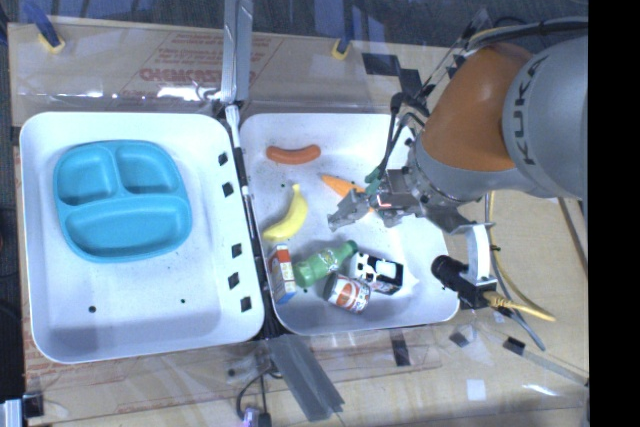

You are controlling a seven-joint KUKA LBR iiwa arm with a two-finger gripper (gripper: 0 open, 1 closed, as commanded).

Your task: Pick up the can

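Here, two shallow white bins sit side by side. The left bin [130,315] holds a blue divided plate [122,197], lying flat in its upper half. The right bin [420,310] holds the loose items: a sausage [293,154] near the top, a carrot [343,184] below it, a banana [289,215] toward the left wall, a green bottle [325,263], a small bottle [283,272] against the left wall, a black-and-white carton [380,272], and the can [348,294], lying on its side near the bottom edge, touching the green bottle and the carton. The gripper [352,208] hangs over the bin's middle, above the can and apart from it; its fingers appear spread with nothing between them, though blur makes this uncertain.
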